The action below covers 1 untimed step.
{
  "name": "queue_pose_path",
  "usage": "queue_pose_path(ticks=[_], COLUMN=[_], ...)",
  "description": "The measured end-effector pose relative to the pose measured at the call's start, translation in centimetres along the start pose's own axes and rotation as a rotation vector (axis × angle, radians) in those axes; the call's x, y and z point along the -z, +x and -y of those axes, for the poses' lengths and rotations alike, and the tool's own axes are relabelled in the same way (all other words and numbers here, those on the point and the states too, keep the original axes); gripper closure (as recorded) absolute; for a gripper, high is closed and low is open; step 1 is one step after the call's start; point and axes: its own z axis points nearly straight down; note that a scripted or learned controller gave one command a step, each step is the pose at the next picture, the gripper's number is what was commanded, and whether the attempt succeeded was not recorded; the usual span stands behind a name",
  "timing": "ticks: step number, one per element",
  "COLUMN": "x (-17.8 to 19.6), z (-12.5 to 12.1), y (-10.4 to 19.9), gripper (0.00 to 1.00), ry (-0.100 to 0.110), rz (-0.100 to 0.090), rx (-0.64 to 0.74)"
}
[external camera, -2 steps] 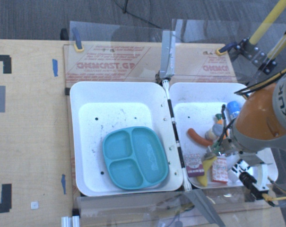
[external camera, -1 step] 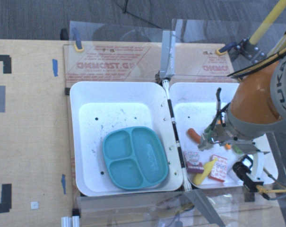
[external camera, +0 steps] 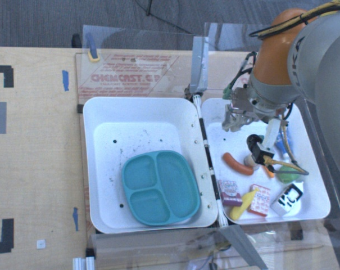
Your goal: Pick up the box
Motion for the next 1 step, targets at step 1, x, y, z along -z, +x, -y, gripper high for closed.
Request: queue_pose_path(ticks=[1], x=[-2.91], z=[5.74], y=[0.21], gripper=[1.0], ry=[0.004], rz=[-0.001], rx=[0.001])
